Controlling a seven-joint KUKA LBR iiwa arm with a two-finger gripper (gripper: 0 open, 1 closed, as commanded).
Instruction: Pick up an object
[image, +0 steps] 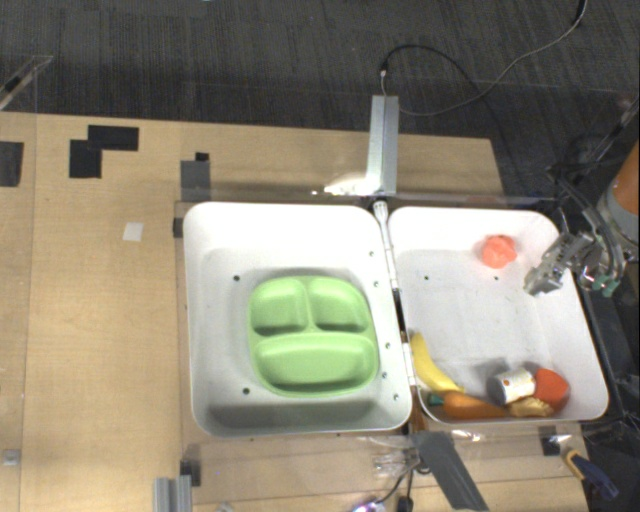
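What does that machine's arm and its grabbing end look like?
At the picture's right edge, an orange band sits on the grey arm. Below it, the tool is a small pale-grey metal piece, with dark cables and a bit of green beside it.

Grey metal hand (549, 272), green-tinted cabling behind (orange band above)

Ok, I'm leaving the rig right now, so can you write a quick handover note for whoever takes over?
Gripper: over the right bin's right side, nothing seen in it.
Right bin: pink item near the back; banana, carrot, small can and red-orange fruit clustered at the front.
Left bin: green divided tray.
Done: nothing picked.
Left: grasp and lift one object.
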